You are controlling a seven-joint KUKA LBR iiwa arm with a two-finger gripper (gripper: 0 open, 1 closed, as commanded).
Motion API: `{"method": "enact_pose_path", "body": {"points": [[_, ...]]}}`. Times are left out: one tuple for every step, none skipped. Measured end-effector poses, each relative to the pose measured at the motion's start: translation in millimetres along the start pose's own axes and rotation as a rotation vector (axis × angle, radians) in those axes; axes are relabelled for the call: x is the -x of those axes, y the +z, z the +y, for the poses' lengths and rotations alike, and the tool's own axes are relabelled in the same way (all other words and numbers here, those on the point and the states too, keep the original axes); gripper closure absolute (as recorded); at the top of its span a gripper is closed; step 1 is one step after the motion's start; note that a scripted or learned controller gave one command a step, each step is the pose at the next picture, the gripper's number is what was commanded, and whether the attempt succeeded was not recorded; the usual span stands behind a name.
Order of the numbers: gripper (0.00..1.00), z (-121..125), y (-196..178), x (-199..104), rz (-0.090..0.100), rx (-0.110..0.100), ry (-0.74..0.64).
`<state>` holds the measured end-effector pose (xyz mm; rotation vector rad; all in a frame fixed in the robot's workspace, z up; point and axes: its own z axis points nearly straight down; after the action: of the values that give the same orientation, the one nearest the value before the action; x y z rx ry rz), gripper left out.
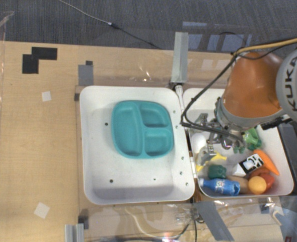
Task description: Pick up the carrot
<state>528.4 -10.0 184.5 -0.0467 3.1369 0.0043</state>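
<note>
Wooden desk point(32, 150) w/ two white bins; hand point(220, 141) hangs mid-right over right bin point(288, 185), grip state can't tell. Carrot point(267, 161) lies lower right, beside green toy point(251, 137).

This is a robotics lab setup: a pale wooden worktop point(32, 150) carrying two white bins point(133, 145) side by side, metal brackets point(179, 57) and tape at the edges, black marker squares point(38, 59), loose cables point(209, 89), grey carpet point(138, 9) behind, and a KUKA-branded arm point(259, 89) overhead.
</note>
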Motion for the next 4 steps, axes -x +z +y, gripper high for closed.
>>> {"method": "enact_pose_path", "body": {"points": [[1.0,-1,-13,3,-0.013,-0.002,-0.003],[0.0,-1,-13,3,-0.012,-0.002,-0.004],[0.0,-1,-13,3,-0.012,-0.002,-0.004],[0.0,-3,-22,-14,-0.004,-0.002,0.062]]}}
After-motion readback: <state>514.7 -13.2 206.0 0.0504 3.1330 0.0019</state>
